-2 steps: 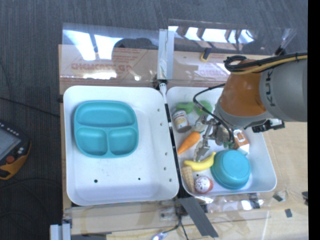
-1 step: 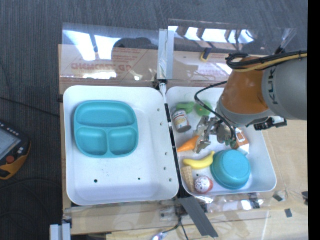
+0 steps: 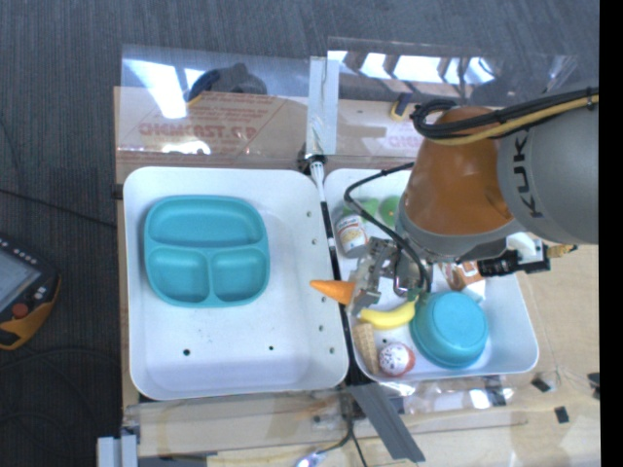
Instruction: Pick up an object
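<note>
My gripper hangs low over the left half of the right bin, under the orange wrist band. It is open, and I see nothing between its fingers. An orange carrot lies just to its left, across the divide between the bins, its thick end close to the left finger. A yellow banana lies right below the fingertips. A blue bowl sits to the lower right of the gripper.
The left bin holds a teal divided plate. In the right bin a small jar, a green item, a red-and-white ball, a tan piece and a red-and-white packet crowd around the arm.
</note>
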Controlling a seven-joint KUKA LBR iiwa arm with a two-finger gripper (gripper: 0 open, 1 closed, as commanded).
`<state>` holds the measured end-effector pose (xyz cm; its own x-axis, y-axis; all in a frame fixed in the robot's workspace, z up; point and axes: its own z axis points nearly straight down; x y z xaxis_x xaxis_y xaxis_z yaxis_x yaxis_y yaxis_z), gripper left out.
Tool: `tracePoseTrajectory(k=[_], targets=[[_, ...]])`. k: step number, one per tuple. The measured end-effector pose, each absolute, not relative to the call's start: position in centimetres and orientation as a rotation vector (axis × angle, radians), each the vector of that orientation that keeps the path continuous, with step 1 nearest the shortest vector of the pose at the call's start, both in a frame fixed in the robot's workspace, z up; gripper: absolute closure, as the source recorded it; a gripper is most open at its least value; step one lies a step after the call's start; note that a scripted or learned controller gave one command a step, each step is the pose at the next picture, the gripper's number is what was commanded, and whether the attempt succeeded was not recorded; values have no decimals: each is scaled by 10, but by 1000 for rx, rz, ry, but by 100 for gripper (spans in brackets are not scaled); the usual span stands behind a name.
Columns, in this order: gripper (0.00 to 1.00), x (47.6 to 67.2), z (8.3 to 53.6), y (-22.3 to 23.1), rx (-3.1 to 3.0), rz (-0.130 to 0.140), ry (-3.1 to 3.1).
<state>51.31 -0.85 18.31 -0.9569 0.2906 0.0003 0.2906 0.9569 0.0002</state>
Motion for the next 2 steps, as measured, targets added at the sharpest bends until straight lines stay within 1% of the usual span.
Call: tracePoseTrajectory(k=[1,2], targets=[[100,503,271,4,-1006,3,-2979],[100,544,267,70,-1278,5,-2870]])
